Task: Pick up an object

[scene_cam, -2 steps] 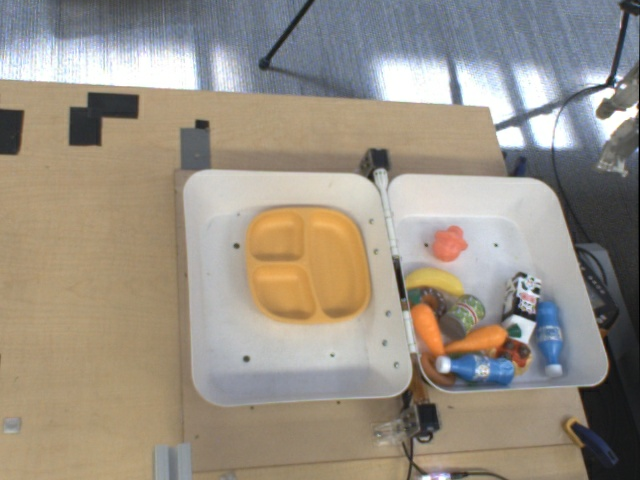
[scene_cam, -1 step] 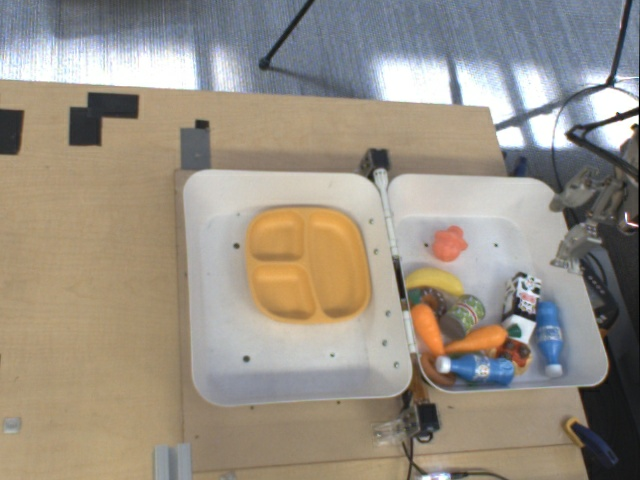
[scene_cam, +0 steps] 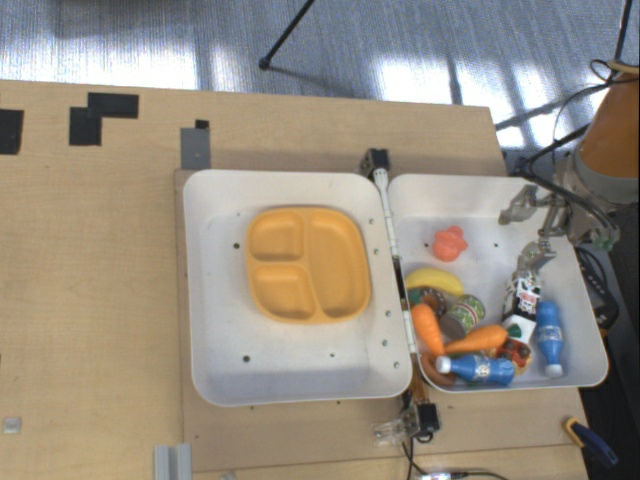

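My gripper (scene_cam: pixel 528 232) hangs over the right part of the right bin (scene_cam: pixel 480 206), open with nothing between its fingers (scene_cam: pixel 516 208). Just below its lower fingertip stands a black-and-white carton (scene_cam: pixel 521 299). A pink-red toy (scene_cam: pixel 450 243) lies alone in the middle of this bin, to the gripper's left. Along the near side is a heap: a yellow banana (scene_cam: pixel 433 281), a green can (scene_cam: pixel 464 311), two orange carrots (scene_cam: pixel 427 329) (scene_cam: pixel 479 340), and two blue bottles (scene_cam: pixel 479 370) (scene_cam: pixel 549 339).
The left bin (scene_cam: pixel 215 298) holds an orange divided plate (scene_cam: pixel 305 265). A ridge with a black clamp (scene_cam: pixel 377 160) separates the two bins. Cables run beside the arm at the right edge. Bare wooden bench lies to the left.
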Controlling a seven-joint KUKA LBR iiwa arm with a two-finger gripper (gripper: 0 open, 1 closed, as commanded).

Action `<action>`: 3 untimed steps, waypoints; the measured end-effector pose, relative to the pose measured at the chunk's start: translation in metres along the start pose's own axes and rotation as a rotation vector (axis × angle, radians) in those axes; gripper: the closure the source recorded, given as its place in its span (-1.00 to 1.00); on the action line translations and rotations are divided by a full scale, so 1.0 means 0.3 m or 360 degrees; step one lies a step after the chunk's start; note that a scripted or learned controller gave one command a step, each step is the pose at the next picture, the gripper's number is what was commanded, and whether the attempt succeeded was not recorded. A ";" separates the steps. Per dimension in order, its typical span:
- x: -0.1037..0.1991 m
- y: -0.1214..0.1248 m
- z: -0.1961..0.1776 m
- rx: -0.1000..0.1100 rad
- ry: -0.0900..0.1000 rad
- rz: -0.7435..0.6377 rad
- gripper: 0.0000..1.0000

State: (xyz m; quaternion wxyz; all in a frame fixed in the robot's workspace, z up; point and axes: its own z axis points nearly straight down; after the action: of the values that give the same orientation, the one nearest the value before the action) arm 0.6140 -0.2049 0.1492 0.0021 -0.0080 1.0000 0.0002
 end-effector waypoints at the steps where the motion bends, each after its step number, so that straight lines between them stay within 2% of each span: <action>1: 0.071 0.001 0.209 0.0002 -0.0006 -0.0525 -1.00; 2: 0.179 0.004 0.207 0.0003 -0.0010 -0.1028 -1.00; 3: 0.223 0.006 0.087 -0.0001 -0.0006 -0.1621 -1.00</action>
State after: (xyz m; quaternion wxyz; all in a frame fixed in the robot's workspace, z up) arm 0.5472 -0.2041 0.1228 0.0037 -0.4944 0.8692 -0.0006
